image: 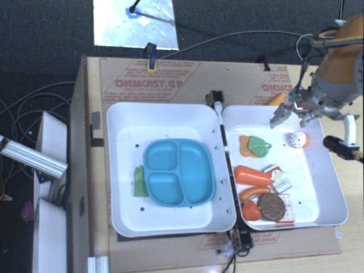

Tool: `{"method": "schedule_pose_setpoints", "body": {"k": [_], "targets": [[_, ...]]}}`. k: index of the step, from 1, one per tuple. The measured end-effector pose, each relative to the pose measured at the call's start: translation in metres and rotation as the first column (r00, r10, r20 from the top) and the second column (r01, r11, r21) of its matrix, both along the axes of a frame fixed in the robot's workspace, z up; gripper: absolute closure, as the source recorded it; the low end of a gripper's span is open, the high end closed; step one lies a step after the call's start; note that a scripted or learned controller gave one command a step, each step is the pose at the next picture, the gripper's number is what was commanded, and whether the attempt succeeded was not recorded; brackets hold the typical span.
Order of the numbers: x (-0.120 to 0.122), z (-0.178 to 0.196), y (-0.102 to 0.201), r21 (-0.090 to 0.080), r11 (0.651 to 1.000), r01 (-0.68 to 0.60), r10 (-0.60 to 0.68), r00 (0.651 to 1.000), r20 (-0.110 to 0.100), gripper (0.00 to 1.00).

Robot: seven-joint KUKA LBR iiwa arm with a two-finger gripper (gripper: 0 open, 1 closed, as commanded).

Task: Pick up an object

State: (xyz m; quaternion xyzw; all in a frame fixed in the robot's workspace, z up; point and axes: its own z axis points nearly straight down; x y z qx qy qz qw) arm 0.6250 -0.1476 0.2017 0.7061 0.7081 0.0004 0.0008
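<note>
Toys crowd the right bin point(330, 178), the spotted white ball point(297, 139) near its far edge just under the gripper point(294, 114), whose spread, empty fingers should drop straight down to straddle it.

You are looking at a robotics lab: a board-topped desk point(187, 78) on dark carpet, loose cables point(34, 110) trailing at the left of the frame, and a clamp point(151, 56) at the desk's top edge.
</note>
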Motion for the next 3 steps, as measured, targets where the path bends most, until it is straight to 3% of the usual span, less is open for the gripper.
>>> {"method": "schedule_pose_setpoints", "body": {"k": [1,2,3], "targets": [[0.018,-0.115,0.025,0.000,1.000,-0.001,0.001,1.000,0.004,0.00],[-0.005,-0.115,0.054,0.000,1.000,-0.001,0.001,1.000,0.004,0.00],[-0.092,-0.115,0.011,-0.002,1.000,0.002,-0.002,1.000,0.004,0.00]]}}
